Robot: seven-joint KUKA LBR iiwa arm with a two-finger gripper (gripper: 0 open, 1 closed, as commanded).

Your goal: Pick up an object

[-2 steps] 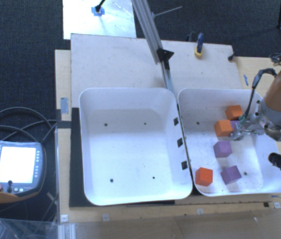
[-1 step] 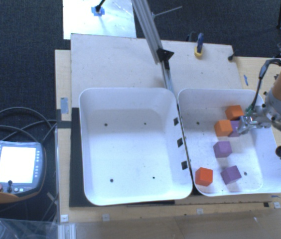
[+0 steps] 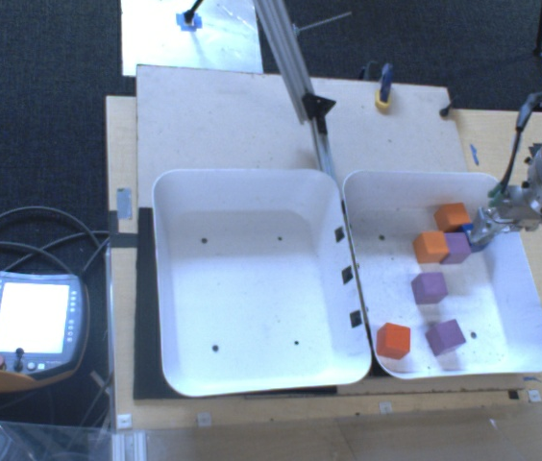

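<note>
Teach pendant (image 3: 23, 332) on dark carpet (image 3: 36, 113), front left. Pale wood table (image 3: 252, 430) bears two white bins. Hand (image 3: 482, 230) over right bin (image 3: 516, 286) among cubes; finger state: cannot tell.

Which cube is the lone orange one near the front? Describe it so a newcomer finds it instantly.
Take the right bin, the one the gripper reaches into. At its near left corner sits an orange cube, apart from the other orange cubes, with a purple cube to its right.
</note>
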